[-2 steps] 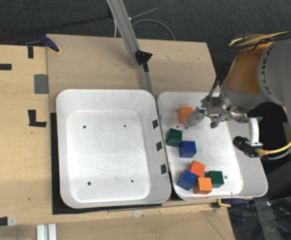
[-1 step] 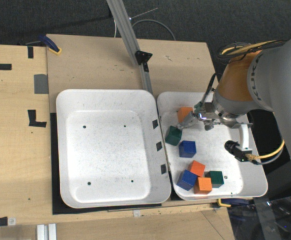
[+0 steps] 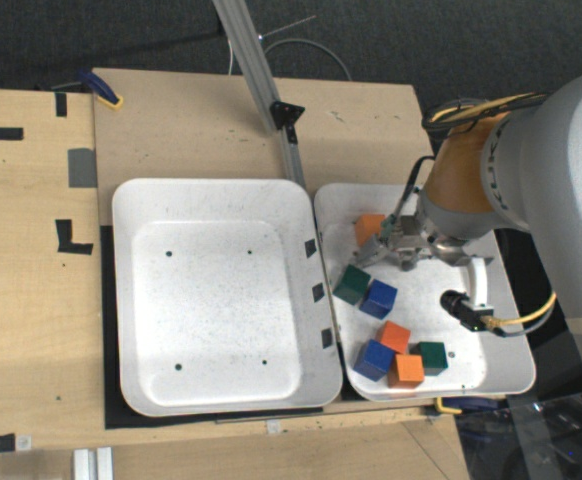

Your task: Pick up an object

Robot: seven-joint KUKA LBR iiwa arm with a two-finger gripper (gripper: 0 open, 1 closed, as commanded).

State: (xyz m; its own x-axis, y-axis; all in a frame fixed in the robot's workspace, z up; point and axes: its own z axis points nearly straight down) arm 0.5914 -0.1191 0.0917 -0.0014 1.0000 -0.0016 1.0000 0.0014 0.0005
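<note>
My gripper (image 3: 389, 245) is down low in the right bin (image 3: 501, 373), in the far part of it, and my grey arm with its orange band comes in from the right. I cannot tell if it is open or closed, because my wrist covers it from above. Just beside it on the left is an orange block (image 3: 368, 227). It is small and has flat sides, and part of it hides under my gripper, so I cannot tell if I am touching it. A little nearer there is a green block (image 3: 351, 286) with a blue block (image 3: 378, 298) right next to it on its right, and the two touch. Nearer still there is a small bunch of blocks close together: a reddish orange block (image 3: 395, 336), a second blue block (image 3: 374, 359) to its left, a lighter orange block (image 3: 407, 370) at the near edge, and a dark green block (image 3: 432, 357) on the right. All the blocks look like little cubes with plain colours. The left bin (image 3: 211, 298) is bigger and white with tiny dark specks. The bins sit side by side on a tan bench (image 3: 31, 268), and a grey metal bar (image 3: 256, 58) leans across the far side.
</note>
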